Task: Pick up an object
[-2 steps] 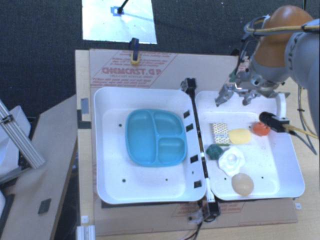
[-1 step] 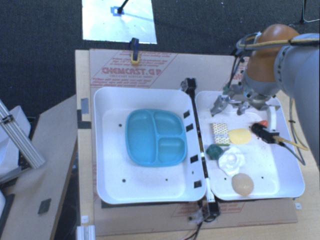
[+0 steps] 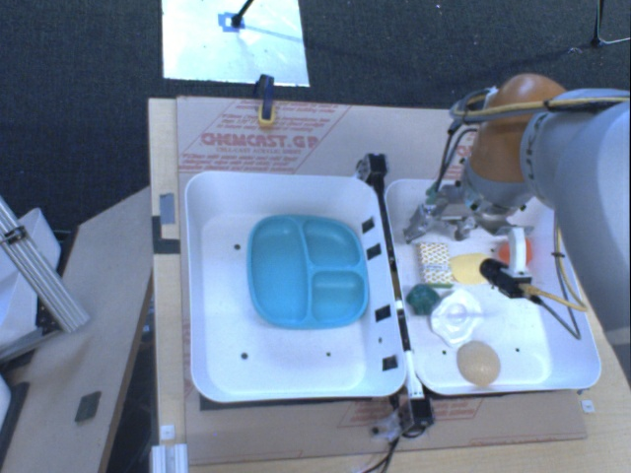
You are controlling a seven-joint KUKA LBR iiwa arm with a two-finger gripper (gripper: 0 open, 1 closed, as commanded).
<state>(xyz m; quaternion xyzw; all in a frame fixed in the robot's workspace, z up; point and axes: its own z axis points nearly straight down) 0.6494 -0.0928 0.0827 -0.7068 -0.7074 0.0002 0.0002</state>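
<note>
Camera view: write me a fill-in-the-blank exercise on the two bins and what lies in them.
1. The blue divided tray lies in the ____ bin.
2. The tray has ____ compartments.
3. The beige egg-shaped object lies in the right bin, nearest its ____ edge.
4. The pincer is over the ____ bin.

Missing words: left; three; front; right

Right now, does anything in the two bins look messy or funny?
Nothing looks spilled or broken. The blue tray lies flat in the left bin. In the right bin, the toys sit bunched close together near the claw, like the tan egg and green ball.
</note>
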